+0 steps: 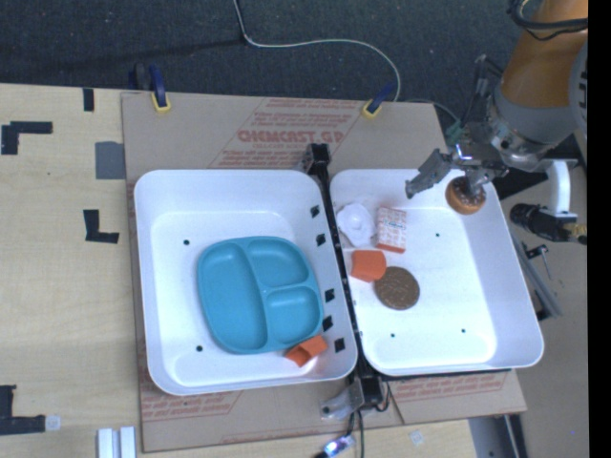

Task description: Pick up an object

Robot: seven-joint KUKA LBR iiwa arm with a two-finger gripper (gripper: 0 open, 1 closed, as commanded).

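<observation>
My gripper (443,187) hangs over the far right corner of the right bin (477,332), open, with its fingers spread wide. A small round brown and orange object (466,197) sits just under the right finger, at the bin's far wall, not between the two fingers. Farther left in the right bin lie a white round object (354,221), a small white and pink box (390,229), an orange block (368,265) and a brown disc (397,288). All of these lie apart from the gripper.
The left bin (162,256) holds a blue divided plate (260,292) and a small orange piece (305,352) at its near right corner. A black divider (329,246) runs between the bins. A white cable (315,41) crosses the bench behind them.
</observation>
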